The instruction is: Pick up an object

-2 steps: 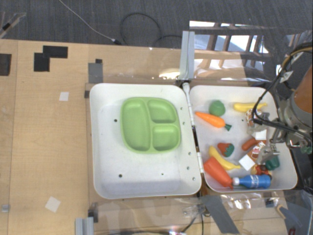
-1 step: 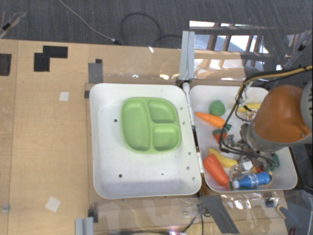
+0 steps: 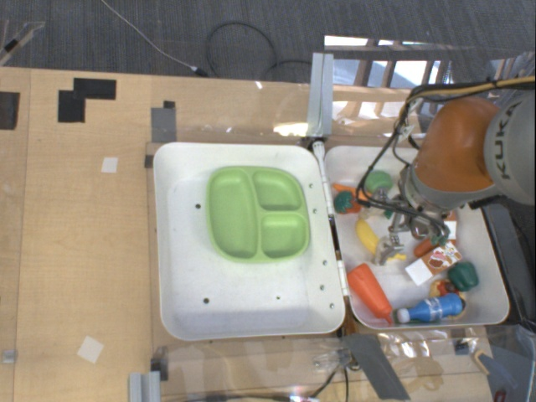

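From my seat I see the arm (image 3: 469, 145) reaching in from the right, its orange band over the right bin (image 3: 501, 304). The tool (image 3: 394, 245) hangs low inside that bin, near its middle, pointing down among the toys. I cannot tell whether it is spread or pressed together (the wrist and cables hide most of it), and I see nothing clearly between its tips.

The things to pick all lie in the right bin. A yellow piece (image 3: 367, 236) lies just left of the tool. An orange carrot-like piece (image 3: 370, 291) lies slanted along the front left. A blue bottle (image 3: 432, 310) lies on its side at the front edge. A dark green lump (image 3: 463, 275) sits near the right wall, with a small printed box (image 3: 439, 260) just left of it. A green round piece (image 3: 378, 180) and a red-orange piece (image 3: 345, 200) lie toward the back left.

The left bin (image 3: 180, 308) holds a green divided plate (image 3: 257, 213), lying flat near its centre. Both bins rest on the bench (image 3: 75, 249).
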`<state>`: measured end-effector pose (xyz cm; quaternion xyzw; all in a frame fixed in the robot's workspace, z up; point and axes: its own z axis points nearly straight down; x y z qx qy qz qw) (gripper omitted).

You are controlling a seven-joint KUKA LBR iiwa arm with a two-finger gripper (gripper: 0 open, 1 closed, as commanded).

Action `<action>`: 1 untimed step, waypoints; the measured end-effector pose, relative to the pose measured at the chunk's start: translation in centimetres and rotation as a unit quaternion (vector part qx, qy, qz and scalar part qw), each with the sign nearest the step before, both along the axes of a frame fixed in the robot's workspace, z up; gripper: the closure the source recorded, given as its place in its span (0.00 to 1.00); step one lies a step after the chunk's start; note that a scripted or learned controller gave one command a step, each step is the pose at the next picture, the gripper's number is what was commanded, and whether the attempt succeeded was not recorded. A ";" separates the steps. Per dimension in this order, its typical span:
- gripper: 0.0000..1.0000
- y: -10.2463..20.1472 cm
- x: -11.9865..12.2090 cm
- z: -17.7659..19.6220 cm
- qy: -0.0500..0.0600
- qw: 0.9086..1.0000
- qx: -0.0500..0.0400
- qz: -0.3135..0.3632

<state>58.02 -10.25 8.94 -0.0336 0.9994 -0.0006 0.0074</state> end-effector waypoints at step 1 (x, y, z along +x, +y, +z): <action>0.00 0.2 6.7 0.0 0.014 1.000 0.002 -0.023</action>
